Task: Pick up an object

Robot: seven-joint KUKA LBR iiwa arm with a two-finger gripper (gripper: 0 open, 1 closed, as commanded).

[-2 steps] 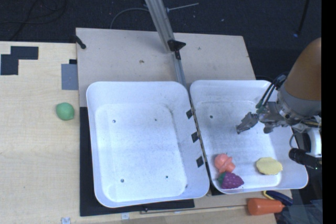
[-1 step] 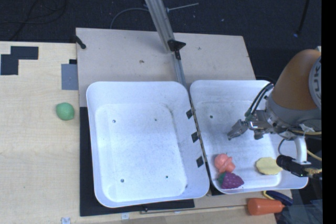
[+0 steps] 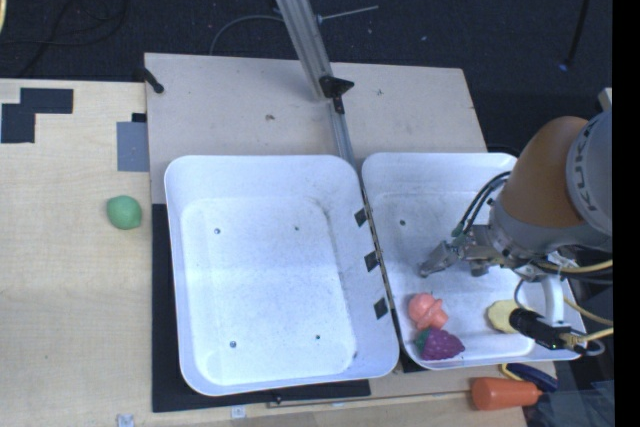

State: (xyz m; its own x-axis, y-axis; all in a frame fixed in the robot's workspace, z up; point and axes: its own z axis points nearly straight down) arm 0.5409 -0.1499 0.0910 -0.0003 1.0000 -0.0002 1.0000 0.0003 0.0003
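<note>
In the right bin (image 3: 440,177), toward its near-right part: one grey arm (image 3: 560,195) with an orange band, entering from the right edge and bent down over the bin, wrist low, cables looping beside it. Jaws (image 3: 432,265): a dark metal tip pointing left over the bin floor, just above the items; whether the jaws are parted or clenched cannot be told from this angle, and nothing is seen between them. Contents of the right bin, near corner: one pink-orange object (image 3: 428,310), lumpy, lying just below and slightly left of the tip, apart from it; one purple object (image 3: 440,345), knobbly like a grape cluster, touching or just beside the pink one, against the near wall; one yellow object (image 3: 500,316), rounded, to the right, partly hidden by a black part of the arm. Left bin (image 3: 190,185): white, shallow, standing side by side with the right bin, joined along the middle by dark clips. Surface (image 3: 60,255): pale wood at left, bearing one green ball (image 3: 124,212) well apart from both bins. Near edge, outside the right bin: one orange object (image 3: 505,392), tapered, lying flat. Far side: one metal rail (image 3: 300,20) slanting up from between the bins.
</note>
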